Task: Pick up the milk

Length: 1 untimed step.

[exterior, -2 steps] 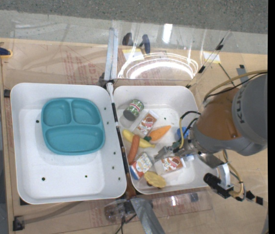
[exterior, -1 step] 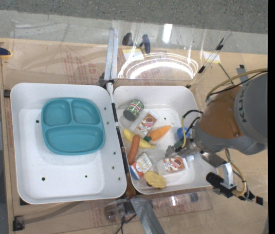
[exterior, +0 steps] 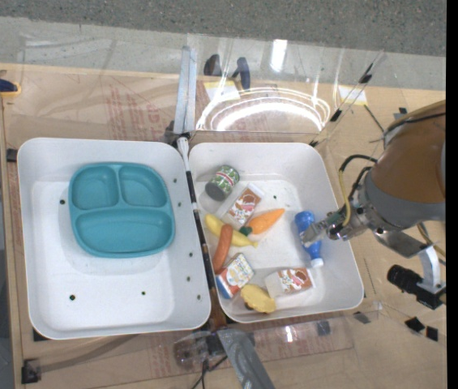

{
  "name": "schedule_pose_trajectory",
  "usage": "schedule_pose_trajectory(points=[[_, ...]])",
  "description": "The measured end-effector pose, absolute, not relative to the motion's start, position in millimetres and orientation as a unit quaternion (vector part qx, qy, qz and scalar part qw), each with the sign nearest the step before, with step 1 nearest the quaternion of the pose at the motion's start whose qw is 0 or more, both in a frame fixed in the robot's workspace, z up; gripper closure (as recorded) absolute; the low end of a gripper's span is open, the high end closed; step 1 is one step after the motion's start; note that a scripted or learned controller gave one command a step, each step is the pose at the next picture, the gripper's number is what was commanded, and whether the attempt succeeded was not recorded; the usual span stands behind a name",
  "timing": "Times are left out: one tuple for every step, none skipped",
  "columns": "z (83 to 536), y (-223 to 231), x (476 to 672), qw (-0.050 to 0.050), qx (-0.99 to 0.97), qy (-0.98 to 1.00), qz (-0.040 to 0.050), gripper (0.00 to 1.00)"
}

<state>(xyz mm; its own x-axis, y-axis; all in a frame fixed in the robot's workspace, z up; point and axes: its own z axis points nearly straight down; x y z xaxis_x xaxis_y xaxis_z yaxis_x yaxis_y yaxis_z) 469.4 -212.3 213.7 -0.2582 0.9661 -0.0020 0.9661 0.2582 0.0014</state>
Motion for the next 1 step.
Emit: schedule_pose_trajectory(points=[[213.4, -212.3, 469.2, 0.001, 0.609, 0.793, -0.0001, 0.0]])
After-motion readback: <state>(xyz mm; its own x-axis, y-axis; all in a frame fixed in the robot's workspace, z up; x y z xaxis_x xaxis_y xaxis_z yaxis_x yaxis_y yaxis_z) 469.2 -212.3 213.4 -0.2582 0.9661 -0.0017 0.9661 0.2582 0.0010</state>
